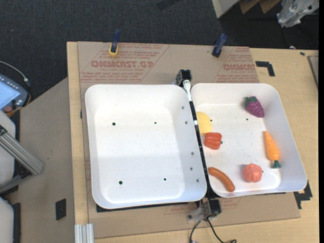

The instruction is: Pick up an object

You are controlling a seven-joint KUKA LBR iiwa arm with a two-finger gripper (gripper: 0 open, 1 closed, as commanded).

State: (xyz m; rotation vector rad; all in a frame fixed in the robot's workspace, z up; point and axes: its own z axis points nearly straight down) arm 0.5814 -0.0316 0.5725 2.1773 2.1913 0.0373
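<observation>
The right bin point(234, 119) holds several toy foods. A purple bunch of grapes point(254, 106) lies at its far right, with an orange carrot point(271, 146) below it along the right wall. A pinkish-red round fruit point(252, 172) and a brown sausage point(221, 178) lie near the front edge. A red pepper point(212, 140) and a yellow piece point(203, 121) sit against the divider. My gripper point(297, 5) appears as a grey metal shape at the top right corner, off the bench and far from all the objects.
The left bin point(136, 146) is beside the right one, joined along a black hinge strip point(192, 120). Both rest on a cardboard sheet point(152, 59) held by blue clamps point(115, 43) at the back. Dark floor surrounds the bench.
</observation>
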